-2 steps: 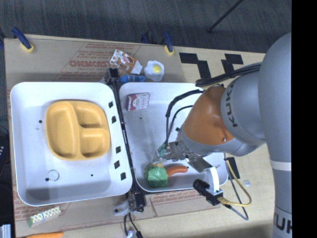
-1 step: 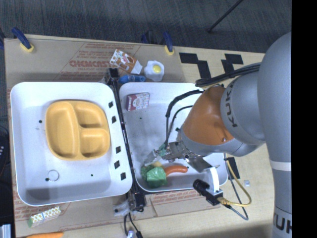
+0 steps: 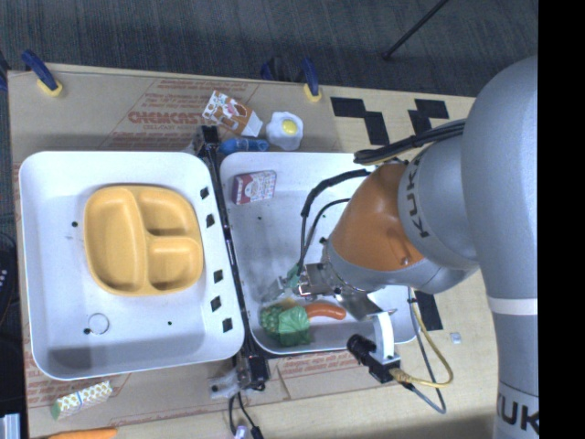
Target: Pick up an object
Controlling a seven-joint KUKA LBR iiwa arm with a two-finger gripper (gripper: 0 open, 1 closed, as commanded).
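Two white bins sit on the worktop (image 3: 164, 108). The left bin (image 3: 46, 245) holds one yellow divided tray (image 3: 143, 238). The right bin (image 3: 274, 167) holds one small red-brown carton (image 3: 253, 187), one green leafy vegetable (image 3: 285, 324) and one orange carrot (image 3: 325, 312). The end effector (image 3: 306, 286) hovers just above the vegetable and carrot; its grip cannot be told.

We see the arm (image 3: 457, 218) reaching low into the right bin (image 3: 274, 167) above a green toy (image 3: 285, 325) and carrot (image 3: 326, 312), while a yellow tray (image 3: 143, 238) sits in the left bin (image 3: 37, 245).
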